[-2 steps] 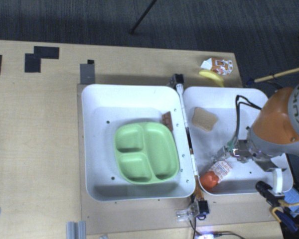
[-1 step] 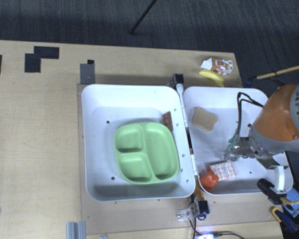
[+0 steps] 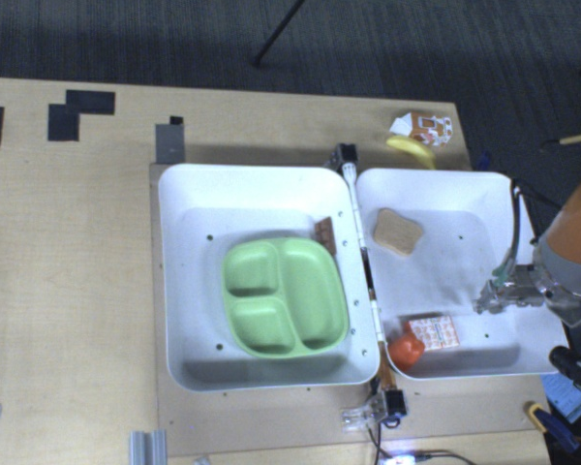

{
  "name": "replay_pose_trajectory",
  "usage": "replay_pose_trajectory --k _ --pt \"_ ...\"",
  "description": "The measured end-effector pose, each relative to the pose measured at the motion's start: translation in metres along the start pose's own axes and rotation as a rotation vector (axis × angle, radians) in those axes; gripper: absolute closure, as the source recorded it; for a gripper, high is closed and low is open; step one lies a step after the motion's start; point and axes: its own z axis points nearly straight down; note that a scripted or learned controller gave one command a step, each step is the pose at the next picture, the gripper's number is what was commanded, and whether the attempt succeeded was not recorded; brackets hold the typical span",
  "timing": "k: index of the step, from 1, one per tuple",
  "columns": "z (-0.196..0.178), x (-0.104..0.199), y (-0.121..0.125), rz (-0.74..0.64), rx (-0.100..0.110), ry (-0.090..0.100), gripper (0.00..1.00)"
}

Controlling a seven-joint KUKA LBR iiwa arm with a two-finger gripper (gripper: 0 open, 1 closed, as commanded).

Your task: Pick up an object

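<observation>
The right bin (image 3: 484,187) holds a tan, bread-like block (image 3: 398,232) near its far left. A small red and white patterned packet (image 3: 435,332) lies near its front wall. A red-orange round object (image 3: 405,351) rests beside the packet in the front left corner. My gripper (image 3: 501,296) reaches in from the right over the bin's right side, right of the packet and apart from it. Nothing shows in its grasp. In the left bin (image 3: 189,260) sits a green divided plate (image 3: 285,296). A small brown item (image 3: 323,232) lies by the wall between the bins.
On the bench beyond the right bin lie a yellow banana-like piece (image 3: 410,149) and a small orange and white package (image 3: 426,126). Black markers sit on the bench at the far left. Cables and clips crowd the front edge below the bins.
</observation>
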Motion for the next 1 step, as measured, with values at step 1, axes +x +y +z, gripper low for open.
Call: replay_pose_trajectory --k 1 --pt "0.0338 0.0584 0.0744 -0.004 -0.007 0.001 1.0"
